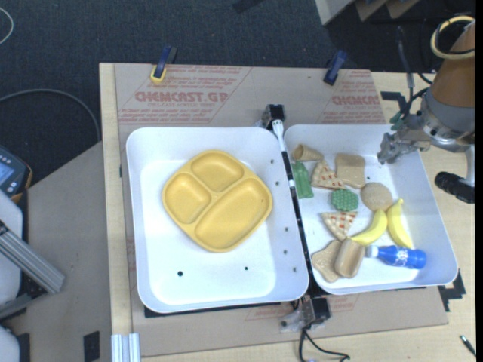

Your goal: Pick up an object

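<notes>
- My grey two-finger gripper [392, 148] hangs over the far right corner of the right shallow white plastic bin [438, 225]; from this slant I cannot tell how it is set, and I see nothing carried in it.
- The task is barely begun, as I judge it; no object is lifted, and every piece lies on the bin floor.
- Nearest to me is a tan square slice of toy bread [349, 169]; just beside it lie a checked triangular toy wedge [325, 177] and a small brown toy piece [306, 153] at the far left corner.
- A flat dark green strip [302, 179] lies along the left wall; a round green textured disc [345, 200] and a round beige toy cookie [376, 196] sit near the middle.
- Toward the near edge lie a second triangular wedge [339, 222], a pair of yellow toy bananas [386, 225], a blue and white small bottle [400, 256] on its side, and a tan toy loaf piece [341, 259]; these crowd together, several touching.
- The left white bin [143, 202] holds a yellow three-compartment plastic plate [217, 199], well apart from me.
- What is left is everything: choose a piece, descend, close, lift; the bread slice looks the closest candidate.
</notes>
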Robot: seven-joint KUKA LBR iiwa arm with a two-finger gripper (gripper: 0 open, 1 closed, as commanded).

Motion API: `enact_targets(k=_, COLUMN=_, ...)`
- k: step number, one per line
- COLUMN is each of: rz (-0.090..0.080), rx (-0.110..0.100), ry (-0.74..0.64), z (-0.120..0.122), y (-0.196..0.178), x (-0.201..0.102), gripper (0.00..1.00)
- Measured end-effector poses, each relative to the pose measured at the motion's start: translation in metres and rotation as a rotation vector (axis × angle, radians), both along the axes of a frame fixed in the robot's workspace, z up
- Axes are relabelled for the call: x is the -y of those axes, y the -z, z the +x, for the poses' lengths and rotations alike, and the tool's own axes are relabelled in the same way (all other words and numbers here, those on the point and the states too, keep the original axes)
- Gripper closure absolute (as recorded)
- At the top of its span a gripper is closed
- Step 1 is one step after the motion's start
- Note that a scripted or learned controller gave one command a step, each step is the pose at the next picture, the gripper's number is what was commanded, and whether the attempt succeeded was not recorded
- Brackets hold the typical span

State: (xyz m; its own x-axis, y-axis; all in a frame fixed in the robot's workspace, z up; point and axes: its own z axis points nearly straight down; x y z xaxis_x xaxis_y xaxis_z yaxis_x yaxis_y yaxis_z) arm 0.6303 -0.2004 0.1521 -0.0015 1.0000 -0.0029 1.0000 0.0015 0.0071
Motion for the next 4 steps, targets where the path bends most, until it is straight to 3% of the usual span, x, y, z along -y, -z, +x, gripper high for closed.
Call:
enact_targets(k=1, rz=0.0, rx=0.001, ry=0.0, z=-0.004, y=-0.063, x=-0.004, gripper=1.0)
enact_targets(k=2, rz=0.001, rx=-0.002, ry=0.0, z=-0.003, y=-0.074, x=-0.004, gripper=1.0)
enact_targets(k=4, rz=0.003, rx=-0.005, ry=-0.005, z=0.008, y=-0.09, x=-0.105, gripper=1.0)
